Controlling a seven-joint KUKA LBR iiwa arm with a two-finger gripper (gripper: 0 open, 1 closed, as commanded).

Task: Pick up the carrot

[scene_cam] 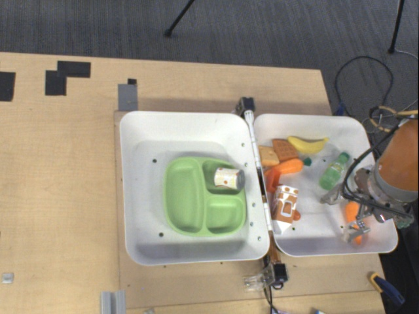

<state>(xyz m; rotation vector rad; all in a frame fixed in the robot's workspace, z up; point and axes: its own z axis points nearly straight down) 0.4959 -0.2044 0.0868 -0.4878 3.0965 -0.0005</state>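
The carrot point(285, 169) lies in the right bin point(376, 244), near its left wall, slanting up toward the right with its tip close to a banana point(308, 144). Just above it sits a brown cracker-like piece point(283, 150) and a yellowish block point(268, 156); just below it lies a small white and orange box point(285, 202). A green bottle point(333, 171) lies to the carrot's right, about midway across the bin. The gripper point(357, 226) is low in the bin's lower right part, well apart from the carrot, with the bottle and bare bin floor between them. Something orange shows at the gripper, by its metal parts, but whether it is a held thing or part of the tool I cannot tell, nor how far the gripper is open. The arm point(399, 165) comes in from the right over the bin's edge. In the left bin point(131, 175) a green divided tray point(196, 201) holds a small white cup point(226, 179) on its side. Both bins rest on the wooden tabletop point(59, 195).
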